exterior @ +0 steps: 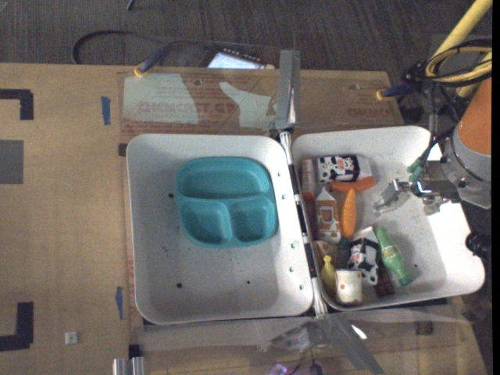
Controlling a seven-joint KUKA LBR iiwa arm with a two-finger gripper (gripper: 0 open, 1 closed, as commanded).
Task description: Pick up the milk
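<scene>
In the right bin (437,143): pick not yet begun.
Milk carton (341,167) lies untouched at the bin's upper left; gripper (388,200) hovers near, to its right, fingers apart, holding nothing.

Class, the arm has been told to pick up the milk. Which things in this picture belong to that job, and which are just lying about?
Belong to the job:
milk carton with cow print, lying at the right bin's far side
gripper

Just lying about:
teal tray in the left bin
carrot
green bottle
white cup
</scene>
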